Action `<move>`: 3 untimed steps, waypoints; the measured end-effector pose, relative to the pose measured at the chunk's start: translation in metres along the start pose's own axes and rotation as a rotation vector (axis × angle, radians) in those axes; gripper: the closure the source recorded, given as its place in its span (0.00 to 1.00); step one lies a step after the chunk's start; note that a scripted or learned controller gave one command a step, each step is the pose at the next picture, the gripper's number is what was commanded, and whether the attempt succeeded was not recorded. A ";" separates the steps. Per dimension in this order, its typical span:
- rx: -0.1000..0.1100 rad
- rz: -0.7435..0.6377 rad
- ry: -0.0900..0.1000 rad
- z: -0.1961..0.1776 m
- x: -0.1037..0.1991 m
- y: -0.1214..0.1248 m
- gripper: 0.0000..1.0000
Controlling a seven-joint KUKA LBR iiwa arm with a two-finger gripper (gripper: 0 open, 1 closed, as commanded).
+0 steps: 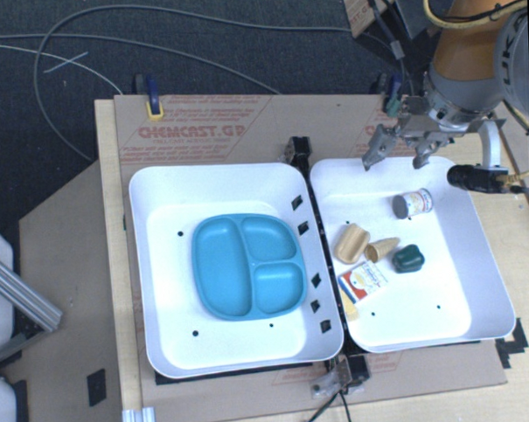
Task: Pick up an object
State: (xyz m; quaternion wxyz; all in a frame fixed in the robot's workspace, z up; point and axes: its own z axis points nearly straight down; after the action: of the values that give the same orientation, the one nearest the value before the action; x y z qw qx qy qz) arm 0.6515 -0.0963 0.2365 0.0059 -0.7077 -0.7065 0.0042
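**While the gripper hangs empty, nothing's been picked yet**

Since the jaws are spread apart with nothing between them, I'd call this the very start of the job — no object lifted, all of the picking left to do. The two-finger gripper [406,151] sits over the far edge of the right-hand shallow white bin [479,310], fingers splayed and pointing down toward the bin's back rim, near the small grey-capped cylindrical bottle [412,203] but apart from it.

Moving outward, the candidates are all loose on the right bin's floor: that bottle closest to the gripper, then a tan wooden cylinder [351,242] and a tan cone-like piece [382,249] just beside each other, a dark green rounded block [408,259] next to them, and a flat white card with red and blue print [362,284] nearer the front.

The left white bin [165,332] holds a blue divided plastic plate [248,264], well apart from the action.

Arm pose — the grey wrist with its orange band [471,39] comes in from the upper right, tool angled down and hovering above the bin, not in it.
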 end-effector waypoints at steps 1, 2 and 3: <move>-0.013 -0.002 -0.001 -0.008 0.000 0.002 0.00; -0.007 -0.002 -0.001 0.055 0.001 0.005 0.00; -0.008 -0.002 -0.001 0.098 -0.001 0.003 0.00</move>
State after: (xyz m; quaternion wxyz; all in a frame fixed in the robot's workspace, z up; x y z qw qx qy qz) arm 0.6533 -0.0972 0.1383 0.0027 -0.7072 -0.7070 0.0019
